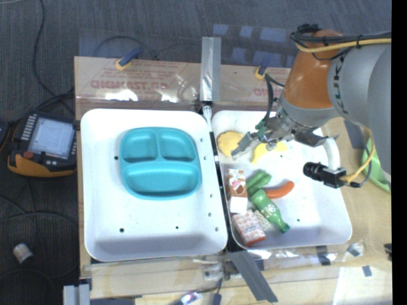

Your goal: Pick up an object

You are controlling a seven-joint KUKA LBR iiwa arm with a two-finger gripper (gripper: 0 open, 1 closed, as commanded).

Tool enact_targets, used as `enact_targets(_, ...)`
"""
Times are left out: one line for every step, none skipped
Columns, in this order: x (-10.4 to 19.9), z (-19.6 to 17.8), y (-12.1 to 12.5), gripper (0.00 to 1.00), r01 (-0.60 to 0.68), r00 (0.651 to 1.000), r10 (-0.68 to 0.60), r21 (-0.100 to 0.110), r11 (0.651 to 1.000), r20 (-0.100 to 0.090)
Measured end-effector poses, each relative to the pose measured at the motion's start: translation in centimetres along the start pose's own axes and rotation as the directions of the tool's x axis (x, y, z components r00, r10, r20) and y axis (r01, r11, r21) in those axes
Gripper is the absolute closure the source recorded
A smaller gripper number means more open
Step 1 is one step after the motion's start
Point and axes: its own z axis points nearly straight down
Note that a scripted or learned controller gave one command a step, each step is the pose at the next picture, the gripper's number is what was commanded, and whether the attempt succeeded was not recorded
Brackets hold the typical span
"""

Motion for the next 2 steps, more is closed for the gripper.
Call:
enact_targets(4.2, -2.6, -6.5, 0.0, -0.036, 0.999, 0.036, 0.001, 0.999, -0.002)
enact_targets(-5.8, 2.1, -6.8, 0.0, -0.351, 0.936, 0.351, 0.002, 0.936, 0.001)
